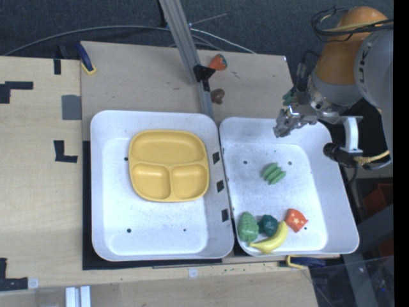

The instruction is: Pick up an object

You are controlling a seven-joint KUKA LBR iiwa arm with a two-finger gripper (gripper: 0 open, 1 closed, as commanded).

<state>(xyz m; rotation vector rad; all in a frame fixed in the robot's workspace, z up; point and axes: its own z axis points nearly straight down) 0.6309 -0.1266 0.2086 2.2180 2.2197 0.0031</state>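
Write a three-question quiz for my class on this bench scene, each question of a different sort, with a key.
1. True or false: the yellow plastic divided tray lies in the left white bin.
2. Which toy lies nearest the gripper? A) the yellow plastic banana B) the light green ridged toy vegetable C) the orange-red toy piece
3. Fill in: the banana sits by the right white bin's ____ edge, next to a green bumpy toy and a dark teal round toy.

Key: 1 true; 2 B; 3 near (bottom).
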